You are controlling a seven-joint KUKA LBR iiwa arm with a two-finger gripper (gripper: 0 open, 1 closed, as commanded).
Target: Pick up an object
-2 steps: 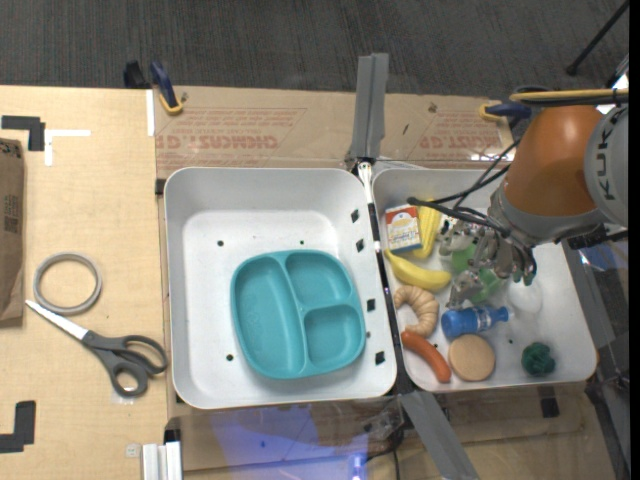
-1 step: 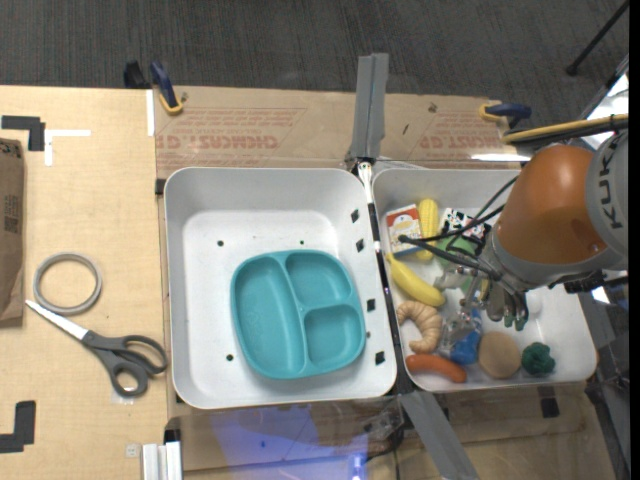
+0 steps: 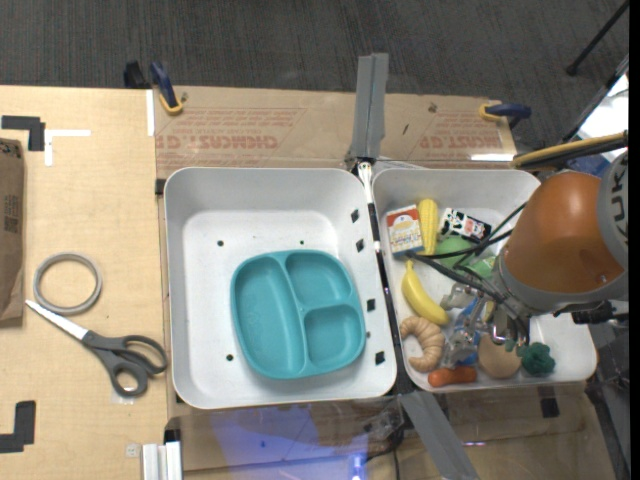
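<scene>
The right bin (image 3: 570, 340) holds a yellow banana (image 3: 420, 293), a corn cob (image 3: 429, 225), a small red-and-white carton (image 3: 404, 231), a black-and-white patterned item (image 3: 465, 225), a tan croissant (image 3: 425, 340), a red-orange carrot-like piece (image 3: 452, 376), a tan egg-shaped object (image 3: 499, 360) and a green broccoli piece (image 3: 537, 359). My gripper (image 3: 468, 333) reaches down into this bin's front half, between the croissant and the egg-shaped object. The arm's orange band (image 3: 560, 233) hides the bin's right middle. Cables blur what lies at the gripper's tip.
The left bin (image 3: 200, 218) holds a teal divided plate (image 3: 298, 313). On the bench to the left lie scissors (image 3: 105, 348), a tape roll (image 3: 67, 282) and a brown bag (image 3: 10, 228). A grey divider post (image 3: 369, 108) stands behind the bins.
</scene>
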